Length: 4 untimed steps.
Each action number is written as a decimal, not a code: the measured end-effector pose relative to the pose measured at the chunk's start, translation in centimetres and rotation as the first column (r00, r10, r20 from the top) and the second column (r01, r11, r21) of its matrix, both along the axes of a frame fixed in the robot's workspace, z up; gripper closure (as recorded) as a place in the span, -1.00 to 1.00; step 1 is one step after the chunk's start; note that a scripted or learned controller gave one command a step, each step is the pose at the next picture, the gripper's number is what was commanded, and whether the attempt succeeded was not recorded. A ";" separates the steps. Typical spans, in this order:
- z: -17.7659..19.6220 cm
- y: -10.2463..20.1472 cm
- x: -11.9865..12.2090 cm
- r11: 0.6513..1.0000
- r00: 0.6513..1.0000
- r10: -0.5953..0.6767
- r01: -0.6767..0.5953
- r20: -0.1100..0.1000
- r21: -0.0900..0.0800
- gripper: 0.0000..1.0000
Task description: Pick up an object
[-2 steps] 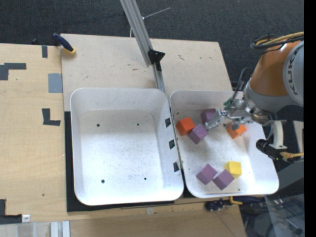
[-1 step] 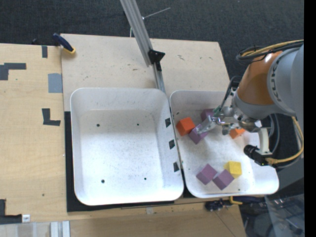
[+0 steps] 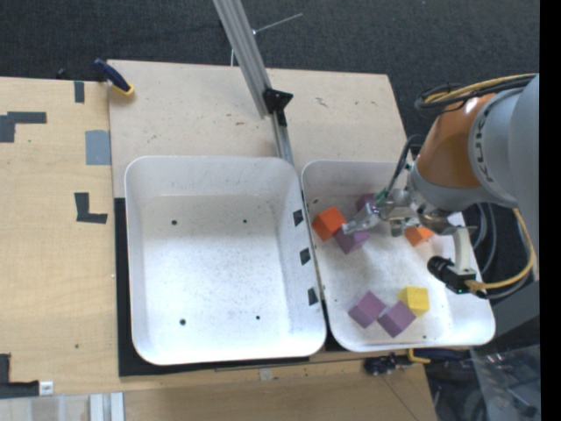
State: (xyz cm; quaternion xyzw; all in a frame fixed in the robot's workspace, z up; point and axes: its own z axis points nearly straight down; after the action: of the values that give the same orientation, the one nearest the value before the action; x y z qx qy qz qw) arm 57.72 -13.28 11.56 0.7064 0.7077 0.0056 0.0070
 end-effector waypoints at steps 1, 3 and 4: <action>1.1 0.0 0.2 1.000 1.000 0.000 0.000 0.007 -0.001 1.00; 13.5 1.1 1.0 1.000 1.000 0.001 -0.001 -0.012 0.001 1.00; 18.5 1.1 1.1 1.000 1.000 0.000 0.000 -0.013 0.001 1.00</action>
State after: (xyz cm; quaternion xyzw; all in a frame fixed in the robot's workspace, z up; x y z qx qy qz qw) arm 58.85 -12.14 30.04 0.7064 0.7078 0.0013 0.0020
